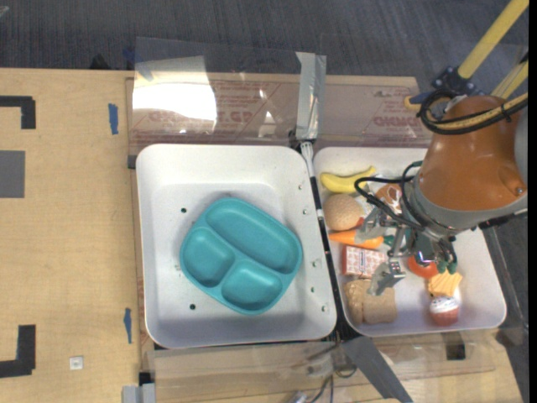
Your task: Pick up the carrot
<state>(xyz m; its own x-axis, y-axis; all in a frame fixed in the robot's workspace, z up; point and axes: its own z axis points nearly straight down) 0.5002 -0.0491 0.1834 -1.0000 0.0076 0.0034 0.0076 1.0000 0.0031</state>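
Observation:
The carrot point(351, 238), small and orange, lies on its side in the right bin point(487, 263), near that bin's left wall and pointing left. My gripper point(385, 249) hangs over the bin's middle, just right of the carrot, with its fingers point(391, 274) apart and open. The carrot's thick right end reaches the gap between the fingers. It still rests on the bin floor among the other food items. The arm's orange band point(470, 162) covers the bin's back right part.
Around the carrot are a banana point(344, 180), a brown round item point(341, 212), a red-and-white packet point(362, 261) and a bread piece point(370, 302). A red item point(423, 267), toy fries point(445, 284) and a red-and-white item point(443, 310) lie to the right. The left bin point(159, 225) holds a teal divided plate point(242, 254).

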